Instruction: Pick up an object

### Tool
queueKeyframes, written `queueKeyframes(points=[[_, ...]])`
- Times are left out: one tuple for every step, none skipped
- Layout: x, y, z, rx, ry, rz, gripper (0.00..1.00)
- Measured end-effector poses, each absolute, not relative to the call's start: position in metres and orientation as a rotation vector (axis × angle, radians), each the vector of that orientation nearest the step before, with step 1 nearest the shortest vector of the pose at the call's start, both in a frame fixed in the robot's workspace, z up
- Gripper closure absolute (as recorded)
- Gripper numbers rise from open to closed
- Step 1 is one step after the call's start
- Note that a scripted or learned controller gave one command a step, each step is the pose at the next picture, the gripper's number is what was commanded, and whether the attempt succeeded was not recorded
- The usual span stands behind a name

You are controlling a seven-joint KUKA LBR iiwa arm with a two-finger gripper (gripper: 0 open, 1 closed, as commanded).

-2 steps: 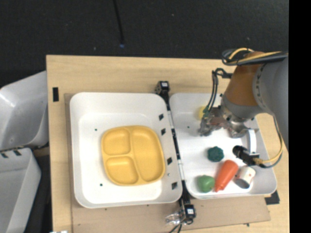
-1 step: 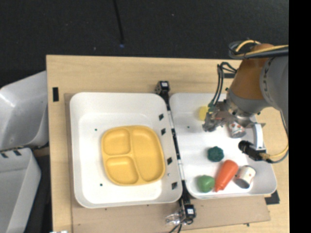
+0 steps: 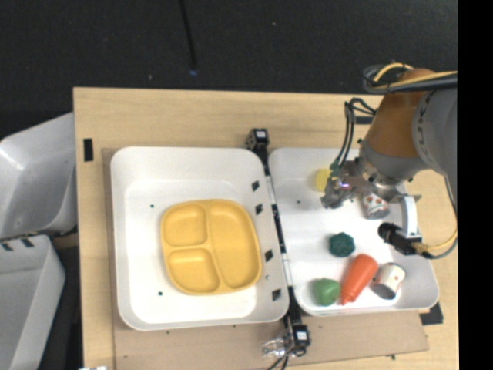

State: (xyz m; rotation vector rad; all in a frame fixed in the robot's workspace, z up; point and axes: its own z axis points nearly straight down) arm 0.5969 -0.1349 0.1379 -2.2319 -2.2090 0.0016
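The right bin [image 3: 304,230] holds several small objects. A yellow piece [image 3: 323,179] lies at its back, just left of my gripper [image 3: 336,194], which hangs low over the back of that bin. A small white and red item [image 3: 375,206] sits just right of the gripper. A dark green lump [image 3: 342,243] lies in the middle. An orange carrot [image 3: 357,277], a light green piece [image 3: 326,290] and a white and brown cylinder [image 3: 387,280] lie along the front wall. The yellow piece touches or is very near the gripper.
The left bin [image 3: 139,183] bears a yellow divided plate [image 3: 209,247] in its middle. A ridge with black clips [image 3: 271,222] separates the two bins. The grey arm with its orange band [image 3: 400,122] and cables covers the right bin's far right corner.
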Motion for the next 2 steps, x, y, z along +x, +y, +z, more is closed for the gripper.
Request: queueKeyframes(points=[[0.5969,-0.1349,0.1379,-2.232,-2.209,0.002,1.0],[0.5969,-0.1349,0.1379,-2.232,-2.209,0.002,1.0]])
